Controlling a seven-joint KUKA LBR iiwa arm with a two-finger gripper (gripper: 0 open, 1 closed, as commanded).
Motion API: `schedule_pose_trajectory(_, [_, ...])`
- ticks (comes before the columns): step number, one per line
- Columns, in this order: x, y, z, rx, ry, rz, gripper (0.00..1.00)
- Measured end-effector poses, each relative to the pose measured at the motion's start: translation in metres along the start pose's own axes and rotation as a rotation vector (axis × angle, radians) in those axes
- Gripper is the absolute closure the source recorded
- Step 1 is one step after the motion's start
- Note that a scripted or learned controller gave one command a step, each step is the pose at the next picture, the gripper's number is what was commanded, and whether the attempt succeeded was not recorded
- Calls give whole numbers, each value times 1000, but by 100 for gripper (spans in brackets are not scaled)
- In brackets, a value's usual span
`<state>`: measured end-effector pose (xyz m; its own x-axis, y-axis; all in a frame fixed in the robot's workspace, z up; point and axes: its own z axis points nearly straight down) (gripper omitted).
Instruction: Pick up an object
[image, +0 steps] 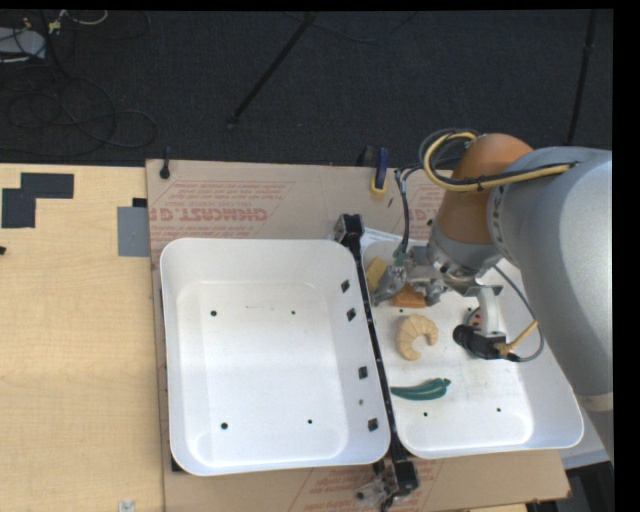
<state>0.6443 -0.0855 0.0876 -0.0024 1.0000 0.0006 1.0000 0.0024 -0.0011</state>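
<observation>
Pincer low in the right bin, over the small brown piece

Nearest you, lower in the frame, the green pepper (420, 389) lies with its long axis left to right. Above it sits the croissant (416, 335), just below and slightly left of the pincer (418, 283). The pincer hangs at the brown piece (407, 298) near the right bin (545, 425) top left corner; you cannot tell whether it is released or clenched. The left bin (190, 450) sits beside it.

Scattered in the right bin (520, 425): a tan croissant-shaped piece (416, 335) near the middle, curled — a dark green pepper-like pod (421, 389) lying flat below it — yellow (376, 274) and orange (407, 297) bits near the divider, upper left.
</observation>
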Motion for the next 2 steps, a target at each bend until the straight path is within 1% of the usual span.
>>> schedule_pose_trajectory(1, [0,-1,-10,4,-1,-4,100])
schedule_pose_trajectory(2, [66,1,-106,-6,1,-2,100])
